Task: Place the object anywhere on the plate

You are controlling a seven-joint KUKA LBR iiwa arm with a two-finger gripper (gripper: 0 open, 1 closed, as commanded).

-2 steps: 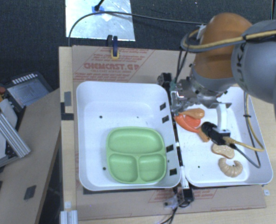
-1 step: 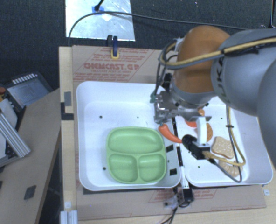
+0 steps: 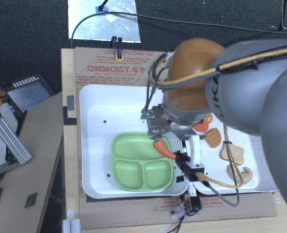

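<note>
A green divided plate (image 3: 134,166) lies in the left white bin (image 3: 97,130), toward its front. My gripper (image 3: 157,138) hangs over the plate's right rim, under the orange wrist band. It is shut on a small orange carrot-like object (image 3: 165,149). The object slants down to the right from the fingertips, over the edge of the plate's upper compartment. I cannot tell whether it touches the rim.
The right bin (image 3: 260,144) holds an orange-red piece (image 3: 200,127), a brown biscuit-like piece (image 3: 213,138) and two beige pretzel-like pieces (image 3: 232,154) (image 3: 244,174). The arm's grey body covers much of that bin. A yellow cable (image 3: 221,182) trails across its front edge.
</note>
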